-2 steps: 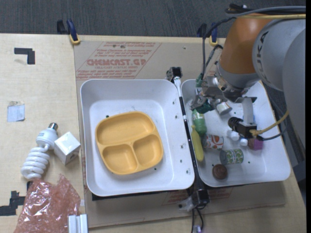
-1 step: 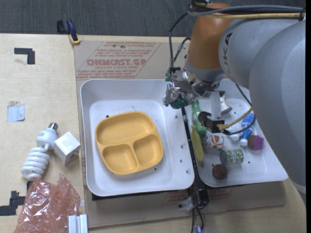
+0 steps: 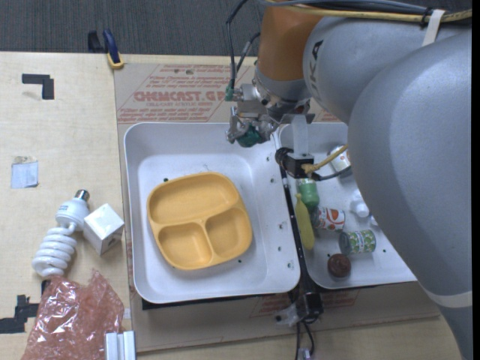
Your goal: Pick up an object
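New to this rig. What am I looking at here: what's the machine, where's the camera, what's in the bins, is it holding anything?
One camera, fixed above the bench, looks down at a slant. The big grey shape on the right is a robot arm with an orange band above its wrist. Its gripper sits over the back rim of the left bin; from this angle I cannot tell whether it holds anything.

The left bin contains a yellow divided plate. The right bin holds small items: a green-and-yellow bottle, a small can, a dark round object and a few more, partly hidden by the arm.

Outside the bins, on the bench at left, lie a spiral light bulb, a small white box and a crumpled pink bag.
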Available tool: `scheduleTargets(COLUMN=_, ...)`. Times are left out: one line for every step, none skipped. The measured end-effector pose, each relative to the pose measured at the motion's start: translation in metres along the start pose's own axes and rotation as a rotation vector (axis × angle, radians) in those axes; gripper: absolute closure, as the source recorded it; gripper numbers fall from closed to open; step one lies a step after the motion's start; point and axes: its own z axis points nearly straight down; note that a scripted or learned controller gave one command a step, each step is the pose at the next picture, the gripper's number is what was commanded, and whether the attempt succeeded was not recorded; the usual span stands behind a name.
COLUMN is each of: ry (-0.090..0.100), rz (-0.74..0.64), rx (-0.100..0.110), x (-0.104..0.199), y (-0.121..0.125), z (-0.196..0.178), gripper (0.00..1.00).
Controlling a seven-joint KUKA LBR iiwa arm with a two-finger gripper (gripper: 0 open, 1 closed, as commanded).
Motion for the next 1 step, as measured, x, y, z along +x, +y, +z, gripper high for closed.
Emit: scheduleTargets(ry=0.001, rz=0.000, rx=0.001, x=0.0299, y=-0.0631, z=-0.0326, gripper=1.00)
